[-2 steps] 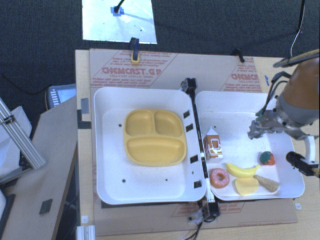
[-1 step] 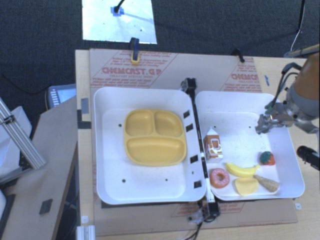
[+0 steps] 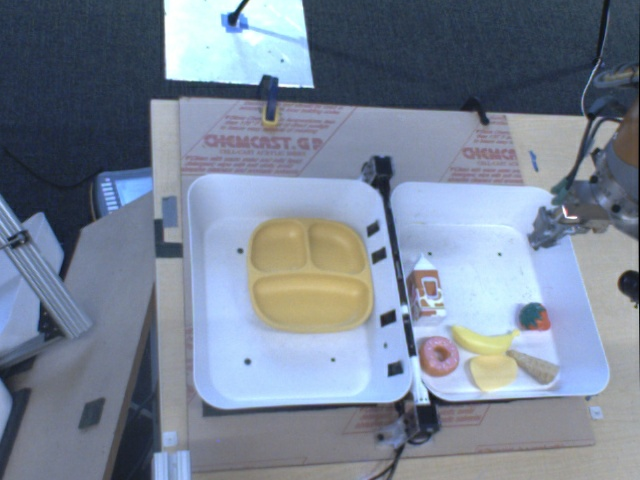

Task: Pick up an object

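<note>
The right bin (image 3: 480, 208) holds several toy foods: a small orange and white carton (image 3: 427, 290), a yellow banana (image 3: 484, 340), a pink frosted donut (image 3: 438, 355), a pale yellow ice cream cone (image 3: 510, 370) and a red and green strawberry (image 3: 534, 316). My gripper (image 3: 552, 226) hovers at the right bin's far right rim, well away from the items, which lie toward the front. Nothing shows between its fingers.
A yellow divided plate (image 3: 300, 273) lies in the left bin (image 3: 215, 268). A black divider (image 3: 390, 268) runs between the bins. Cardboard lines the bench under them. A grey metal sheet (image 3: 237, 28) lies beyond the bench at the back.
</note>
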{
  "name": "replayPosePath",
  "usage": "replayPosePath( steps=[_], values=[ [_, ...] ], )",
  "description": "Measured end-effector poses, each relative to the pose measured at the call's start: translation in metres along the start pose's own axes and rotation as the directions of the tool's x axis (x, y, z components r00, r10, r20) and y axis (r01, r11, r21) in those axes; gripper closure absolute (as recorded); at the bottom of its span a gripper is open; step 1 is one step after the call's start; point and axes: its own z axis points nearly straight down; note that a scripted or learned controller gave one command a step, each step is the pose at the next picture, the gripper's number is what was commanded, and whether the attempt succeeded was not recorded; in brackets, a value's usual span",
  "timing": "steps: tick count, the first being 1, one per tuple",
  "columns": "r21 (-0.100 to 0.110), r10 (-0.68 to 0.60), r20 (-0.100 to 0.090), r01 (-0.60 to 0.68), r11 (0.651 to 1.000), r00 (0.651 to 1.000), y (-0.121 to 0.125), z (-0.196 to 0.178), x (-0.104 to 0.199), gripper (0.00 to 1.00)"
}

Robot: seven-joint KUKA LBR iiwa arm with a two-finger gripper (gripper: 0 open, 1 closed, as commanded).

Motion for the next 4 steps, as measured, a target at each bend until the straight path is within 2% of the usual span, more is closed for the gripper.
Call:
replayPosePath(
  steps=[1, 2, 4],
  values=[
    [0.006, -0.005, -0.003, 0.005, 1.000, 1.000, 0.005, 0.004, 0.044, 1.00],
    [0.007, -0.005, -0.004, 0.005, 1.000, 1.000, 0.006, 0.021, 0.095, 1.00],
    [0.007, -0.005, -0.004, 0.005, 1.000, 1.000, 0.003, 0.030, 0.182, 1.00]
  ],
)
